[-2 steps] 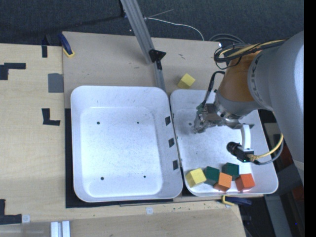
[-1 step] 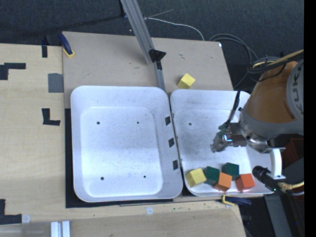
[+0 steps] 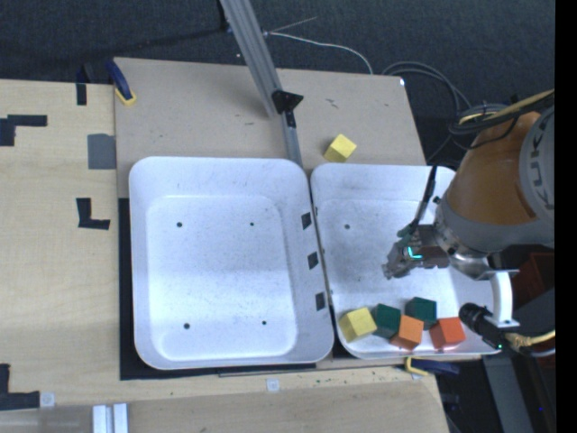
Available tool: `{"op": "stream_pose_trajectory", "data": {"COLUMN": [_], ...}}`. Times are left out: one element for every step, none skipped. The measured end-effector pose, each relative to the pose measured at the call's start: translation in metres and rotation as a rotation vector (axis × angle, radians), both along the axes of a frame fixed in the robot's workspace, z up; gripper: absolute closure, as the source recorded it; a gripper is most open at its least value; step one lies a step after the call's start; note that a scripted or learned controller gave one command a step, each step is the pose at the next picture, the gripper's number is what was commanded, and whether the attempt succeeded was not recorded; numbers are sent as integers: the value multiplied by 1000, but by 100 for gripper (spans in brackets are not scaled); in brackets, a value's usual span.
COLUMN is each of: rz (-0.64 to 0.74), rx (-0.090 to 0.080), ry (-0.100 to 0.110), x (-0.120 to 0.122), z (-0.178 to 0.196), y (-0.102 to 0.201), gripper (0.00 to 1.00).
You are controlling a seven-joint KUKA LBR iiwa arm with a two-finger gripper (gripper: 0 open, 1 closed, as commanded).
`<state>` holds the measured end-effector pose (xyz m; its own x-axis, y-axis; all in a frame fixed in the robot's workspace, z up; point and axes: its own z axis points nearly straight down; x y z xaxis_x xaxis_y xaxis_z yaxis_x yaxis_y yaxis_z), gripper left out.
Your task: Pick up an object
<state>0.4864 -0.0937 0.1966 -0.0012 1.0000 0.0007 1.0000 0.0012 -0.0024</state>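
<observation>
Several small blocks lie along the front edge of the right bin (image 3: 361, 192): a yellow block (image 3: 358, 322), a dark green block (image 3: 387, 317), an orange block (image 3: 408, 331), a teal block (image 3: 421, 309) and a red-orange block (image 3: 447, 332). My gripper (image 3: 399, 264) hangs over the middle of the right bin, just above and behind this cluster. Nothing shows between its fingers. The arm's orange band covers the bin's right side.
The left bin (image 3: 221, 260) sits beside the right one. A yellow block (image 3: 341, 148) rests on the bench behind the right bin. A grey metal bar (image 3: 257, 48) slants across the back. Cables lie at the back right.
</observation>
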Motion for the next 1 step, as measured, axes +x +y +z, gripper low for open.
{"op": "stream_pose_trajectory", "data": {"rz": [1], "rx": [-1], "ry": [-2], "x": [28], "z": [6], "y": [6], "gripper": [0]}}
